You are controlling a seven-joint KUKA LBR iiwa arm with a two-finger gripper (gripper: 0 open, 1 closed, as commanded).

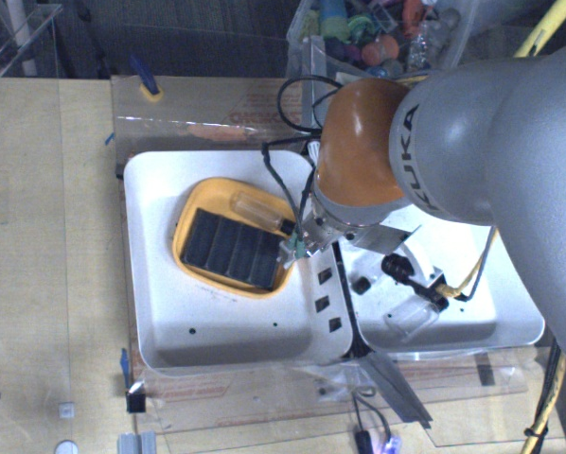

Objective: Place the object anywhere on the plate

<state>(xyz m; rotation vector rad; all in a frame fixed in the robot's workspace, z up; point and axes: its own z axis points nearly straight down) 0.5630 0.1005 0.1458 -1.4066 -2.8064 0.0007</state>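
Arm: I see the grey arm (pixel 491 130) reaching in from the right, its orange band (pixel 359 145) hanging over the seam between the two bins.
Gripper: the gripper (pixel 297 241) sits below the wrist at the right rim of the plate; the wrist hides most of it, so I cannot tell whether it is open or closed, or whether it has hold of anything.
Plate: the yellow plate (pixel 203 197) lies in the left bin (pixel 160 301), towards that bin's right side.
Amber-handled tool: I make out the amber-handled tool (pixel 256 206) lying on the plate along its upper right, its dark end pointing at the gripper and just beside it.
Dark ridged slab: the dark ridged slab (pixel 234 249) lies flat on the plate, just below the tool, covering much of the plate's middle.
Right bin: the right bin (pixel 510 320) is largely hidden from me by the arm.
Table: the pale wooden table (pixel 46 253) carries both bins; a clear tub of coloured pieces (pixel 387 17) stands behind them.
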